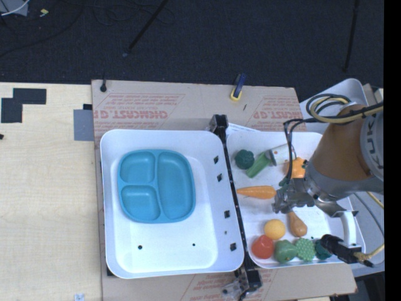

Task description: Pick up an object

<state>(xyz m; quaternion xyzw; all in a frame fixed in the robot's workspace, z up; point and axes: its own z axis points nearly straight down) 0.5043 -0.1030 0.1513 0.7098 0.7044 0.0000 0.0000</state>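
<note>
Gripper [289, 199]: low in right bin [326, 142], mid-floor; finger state impossible to tell.
Carrot [257, 192]: just left of gripper, lying crosswise.
Green toy [250, 160]: near bin's far-left corner.
Near edge: orange ball [274, 229], tomato [263, 247], green pieces [294, 250].
Left bin [116, 243]: blue divided plate [155, 186].
</note>
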